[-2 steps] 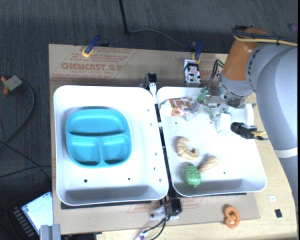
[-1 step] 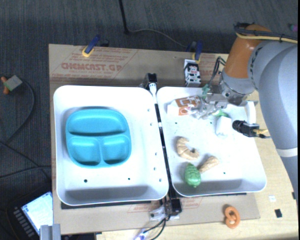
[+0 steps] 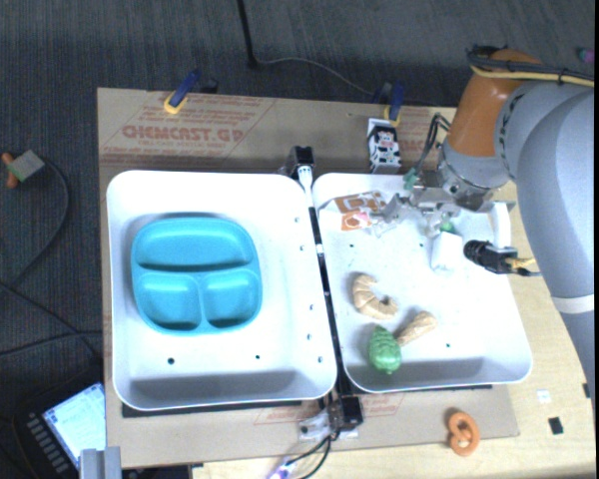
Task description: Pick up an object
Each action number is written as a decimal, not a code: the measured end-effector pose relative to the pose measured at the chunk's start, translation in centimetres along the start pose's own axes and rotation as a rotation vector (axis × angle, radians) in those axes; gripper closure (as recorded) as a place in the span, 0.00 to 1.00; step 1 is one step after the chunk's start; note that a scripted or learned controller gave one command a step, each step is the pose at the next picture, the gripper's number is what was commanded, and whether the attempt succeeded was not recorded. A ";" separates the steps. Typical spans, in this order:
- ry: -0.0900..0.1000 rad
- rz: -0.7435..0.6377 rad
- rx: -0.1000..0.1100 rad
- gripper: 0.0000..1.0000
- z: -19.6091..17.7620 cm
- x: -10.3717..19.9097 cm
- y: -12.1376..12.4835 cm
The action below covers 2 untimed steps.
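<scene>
Gripper poised over the far part of the right bin; whether it is open or closed, and whether it has hold of anything, cannot be told at this slant. From left to right: the left bin holds a blue divided tray lying flat, with one long compartment on its far side and two smaller ones nearer. Right bin, far-left corner: an orange-and-white packet, near the gripper. Nearer the middle of the bin lies a tan croissant-shaped piece; below it a green lumpy object sits beside a tan cone-shaped piece. On the bench in front of the right bin rests a small orange ring-shaped item. Arm, grey with an orange band, enters from the right.
</scene>
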<state>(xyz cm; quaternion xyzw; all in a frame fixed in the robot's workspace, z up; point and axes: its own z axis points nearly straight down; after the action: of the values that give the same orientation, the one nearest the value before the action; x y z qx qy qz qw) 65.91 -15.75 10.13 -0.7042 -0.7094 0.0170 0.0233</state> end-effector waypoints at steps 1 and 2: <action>-0.001 -0.001 0.002 1.00 -1.0 0.0 -0.1; 0.008 -0.001 0.014 0.00 -0.8 0.3 -0.2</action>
<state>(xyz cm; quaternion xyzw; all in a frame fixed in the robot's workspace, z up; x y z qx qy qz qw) 65.71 -15.44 10.91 -0.7036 -0.7096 0.0194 0.0311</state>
